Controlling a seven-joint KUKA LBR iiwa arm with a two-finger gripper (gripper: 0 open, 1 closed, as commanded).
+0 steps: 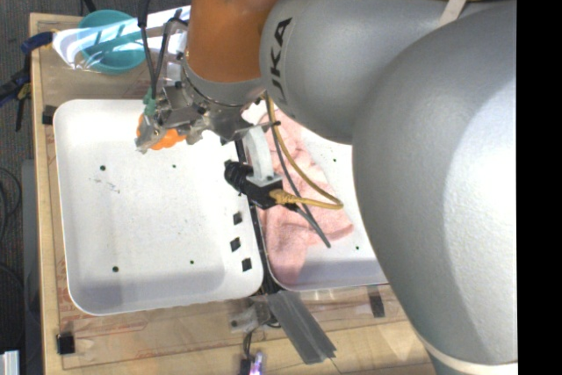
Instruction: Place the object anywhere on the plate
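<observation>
The grey arm (413,101) fills the right side of the view and reaches over the two white bins, its orange band (230,13) above the wrist at the top centre. The jaws (162,129) hang over the far right corner of the left bin (132,224), close to its far rim. An orange object (161,139) shows at the tips of the jaws, but whether it is pinched between them or merely lies under them cannot be told, nor can how far the jaws are open. The left bin's floor is bare white with a few small dark dots. The right bin (325,277) is mostly hidden by the arm; inside it lies a pinkish plate (294,233), seen just beside the wall that the two bins share. Cables (303,198) hang from the wrist and cross over the plate. At the far left corner of the bench (132,334), outside the bins, sits a teal bowl (112,44) with clear wrapping beside it. The orange object is well apart from the plate, in the other bin.
</observation>
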